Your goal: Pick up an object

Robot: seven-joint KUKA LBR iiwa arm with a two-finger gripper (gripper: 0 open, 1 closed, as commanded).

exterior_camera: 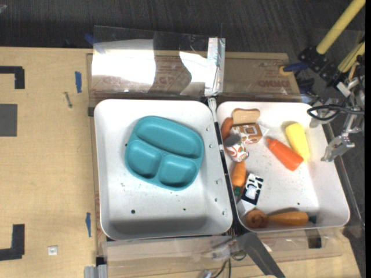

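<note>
The right white bin (330, 196) holds several toy foods: a bread slice (246, 116), a yellow piece (297, 139), an orange-red piece (284, 153), a small white-and-orange carton (250, 133), a black-and-white box (252, 188), a small carrot (238, 174) and a long carrot (288, 218) along the front wall. My gripper (338, 145) hangs at the right rim of this bin, just outside the wall and about a hand's width right of the yellow piece. It holds nothing that I can see.
The left white bin (116, 201) carries a teal divided plate (165, 151). A clear plastic sheet (156, 68) and a metal strip (213, 62) stand behind the bins. Cables (324, 110) and a yellow pole (345, 17) crowd the far right.
</note>
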